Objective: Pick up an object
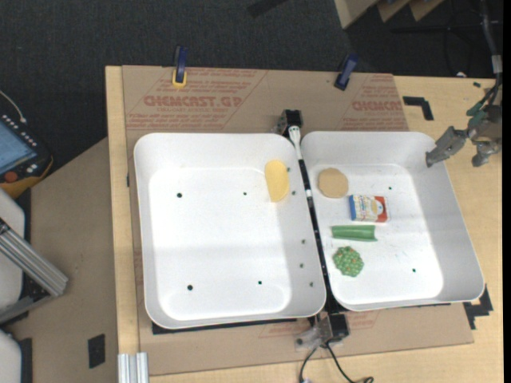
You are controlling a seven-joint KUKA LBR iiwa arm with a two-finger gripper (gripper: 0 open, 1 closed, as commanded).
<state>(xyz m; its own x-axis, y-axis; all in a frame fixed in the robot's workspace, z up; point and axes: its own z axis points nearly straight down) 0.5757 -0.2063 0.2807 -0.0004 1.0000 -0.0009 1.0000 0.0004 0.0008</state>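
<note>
The jaws (461,144) hang over the right bin's (447,214) far right corner, fingers spread, holding nothing. Inside that bin, along its left side, lie a tan round piece (333,183), a small red-and-white packet (368,208), a green stick (353,232) and a green bumpy lump (348,261). A yellow piece (277,181) rests in the left bin (160,238), against its right wall.

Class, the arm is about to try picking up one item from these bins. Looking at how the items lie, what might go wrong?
1. In the right bin, the round cookie, small packet, green bean pod and broccoli floret lie close together, so the end effector could nudge a neighbour.
2. The yellow piece in the left bin rests near the wall by the divider, leaving little room beside it.
</note>
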